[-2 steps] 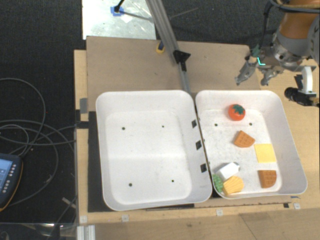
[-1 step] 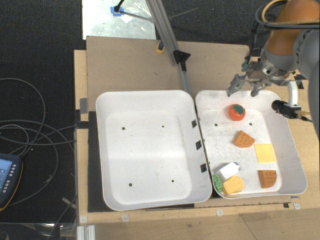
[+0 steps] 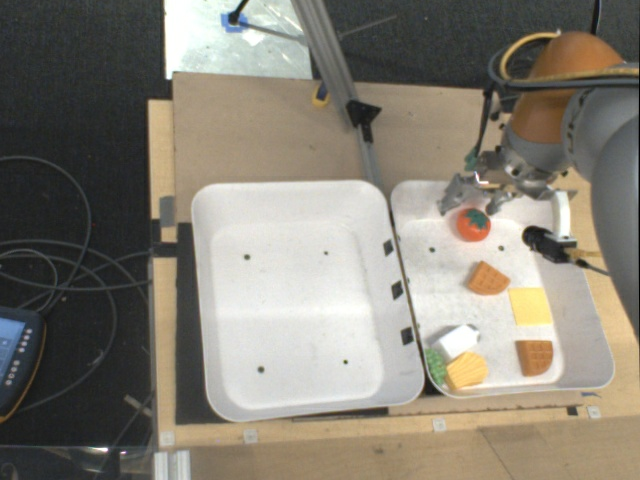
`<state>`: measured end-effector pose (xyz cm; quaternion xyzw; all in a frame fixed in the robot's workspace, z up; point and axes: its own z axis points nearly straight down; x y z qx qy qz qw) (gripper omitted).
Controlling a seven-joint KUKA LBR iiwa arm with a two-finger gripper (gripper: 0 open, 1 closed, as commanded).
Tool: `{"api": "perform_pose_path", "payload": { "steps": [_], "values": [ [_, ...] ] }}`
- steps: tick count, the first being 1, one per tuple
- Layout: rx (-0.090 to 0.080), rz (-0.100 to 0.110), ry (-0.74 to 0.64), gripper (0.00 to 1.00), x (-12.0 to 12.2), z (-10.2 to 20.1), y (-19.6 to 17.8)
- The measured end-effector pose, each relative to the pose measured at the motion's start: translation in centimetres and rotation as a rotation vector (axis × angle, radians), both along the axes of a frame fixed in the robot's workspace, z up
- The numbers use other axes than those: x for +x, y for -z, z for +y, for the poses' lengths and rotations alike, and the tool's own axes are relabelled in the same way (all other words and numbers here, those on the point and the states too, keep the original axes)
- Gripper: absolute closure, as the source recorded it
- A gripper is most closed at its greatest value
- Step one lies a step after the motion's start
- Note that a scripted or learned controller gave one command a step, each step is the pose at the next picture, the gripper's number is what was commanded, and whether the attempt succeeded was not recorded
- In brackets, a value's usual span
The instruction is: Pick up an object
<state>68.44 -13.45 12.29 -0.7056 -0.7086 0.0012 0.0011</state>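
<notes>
While the arm reaches in from the right of the frame, these points bear on picking cleanly:

Gripper: the gripper (image 3: 472,198) hangs in the upper part of the right bin (image 3: 590,313), its two fingers spread apart with nothing between them.

Nearest object: a red tomato-like toy (image 3: 474,225) with a green top lies just below the fingertips in the picture, and I judge it the likely target.

Gap: whether the fingertips touch the toy or stand above it cannot be told from this slanted look.

Step in hand: I judge this the approach, before any closing.

How to do it well: centre the open fingers over the round toy so both pads meet it at its widest part; a round thing will probably roll or squirt out if pinched off-centre.

Depth: descend until the tips straddle the toy, stopping short of pressing hard on the bin floor.

Neighbours: an orange wedge (image 3: 488,279) lies lower in the frame, near but apart from the toy, so it should not hinder closing.

Other contents: a yellow square (image 3: 530,305), a brown waffle-like piece (image 3: 534,356), and a white block (image 3: 459,341) touching a yellow piece (image 3: 467,371) sit well apart toward the lower right.

Left bin: the left bin (image 3: 215,368) fills the centre of the frame.

Risk: the bin's upper wall is close behind the fingers.
</notes>
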Motion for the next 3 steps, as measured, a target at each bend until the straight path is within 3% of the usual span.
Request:
{"api": "perform_pose_path", "payload": {
  "steps": [1, 2, 3],
  "values": [
    [-0.001, -0.003, -0.002, 0.0, 0.0, 0.1, 3.3],
    [-0.002, -0.009, -0.005, 1.0, 0.2, 0.1, 1.9],
    [-0.001, -0.011, -0.001, 1.0, -0.4, 0.6, -3.5]
  ]
}}
